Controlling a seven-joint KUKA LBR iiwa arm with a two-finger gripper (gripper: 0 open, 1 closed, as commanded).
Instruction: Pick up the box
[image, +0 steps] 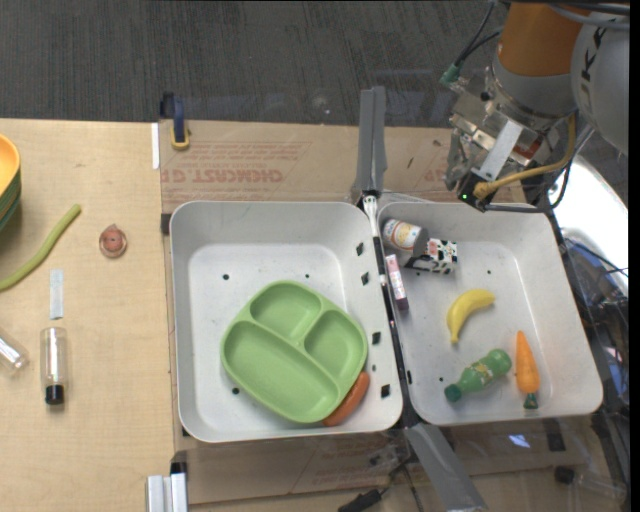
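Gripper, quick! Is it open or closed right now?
Gripper: above the right bin back rim; open or closed cannot be told.

grey arm (603, 62) at upper right, orange band (538, 40), pincer (468, 168) angled down-left

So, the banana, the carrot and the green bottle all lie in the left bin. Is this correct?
Not quite. The camera view shows the banana, the carrot and the green bottle all lying in the right bin, not the left one. The left bin holds the green plate.
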